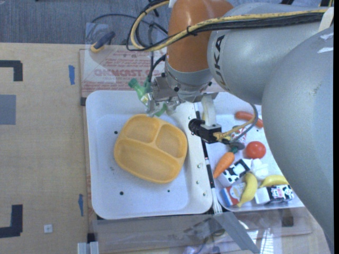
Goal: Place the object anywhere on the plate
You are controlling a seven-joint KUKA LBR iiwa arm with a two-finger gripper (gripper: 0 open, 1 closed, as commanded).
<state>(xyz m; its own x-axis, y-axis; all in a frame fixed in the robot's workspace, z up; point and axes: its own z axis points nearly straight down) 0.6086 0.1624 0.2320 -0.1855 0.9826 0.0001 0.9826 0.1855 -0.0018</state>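
I'm looking at the gripper (158, 103) hanging just past the far rim of the yellow plate (151, 148), tucked under the orange band (197, 30) of the arm. A green object (142, 89) is sitting right at it, looking like a small green plastic toy, maybe a bottle or a vegetable piece; it's too small for me to say which. It seems to be in the gripper's grasp, but the wrist is covering the contact, so I can't tell how far the gripper is open or whether it truly has the thing.

I'm judging that green piece to be light, rigid, smooth plastic, so it's likely slippery and apt to twist or pop out if pinched near a tip. Taking it across the thicker middle looks safest to me.

Moving outward, the plate is lying in the left bin (100, 194), three compartments, empty, tilted a little to the bin's edges. The target is just beside the gripper, so only a short move toward the near side is needed, I reckon.

Further out, the right bin (225, 201) is holding a carrot (224, 164), a tomato (255, 150), a banana (247, 188) and some boxed items.
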